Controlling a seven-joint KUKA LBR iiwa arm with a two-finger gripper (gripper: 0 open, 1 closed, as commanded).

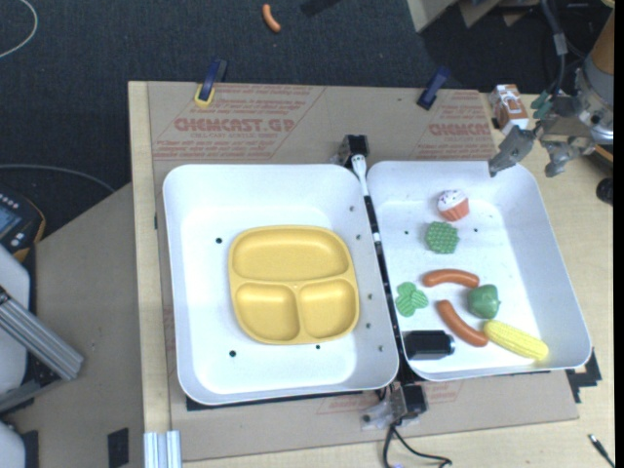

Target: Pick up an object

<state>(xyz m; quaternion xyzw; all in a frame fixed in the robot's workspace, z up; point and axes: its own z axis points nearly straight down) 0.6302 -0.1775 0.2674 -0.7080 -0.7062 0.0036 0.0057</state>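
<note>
Camera view from above the bench has the pickable toys lying loose in the right bin (546, 232): a small cupcake (452, 203) with white top toward the far side, a green bumpy piece (442, 237) just nearer than it, and then a cluster toward the near end, where one sausage (449, 279) lies crosswise, a green pepper (484, 301) sits just beside its right end, a second sausage (460, 323) runs slantwise below them, and a yellow corn cob (515, 339) rests near the bin's near right corner, close to the pepper and the second sausage. A green leafy piece (410, 300) lies by the bin's left wall, and a black block (428, 344) sits near the near-left corner. The gripper (531, 152) hangs over the far right corner of this bin, at the rim, well apart from every toy; its two fingers are spread with a clear gap, and nothing is between them. The left bin (185, 261) holds a yellow divided plate (292, 283) with three compartments, lying flat near the middle. Both bins sit side by side on a brown board (292, 115) printed with red lettering, held by clamps (208, 84) at its far edge. On the dark floor beyond lies a small orange piece (271, 18)
</note>
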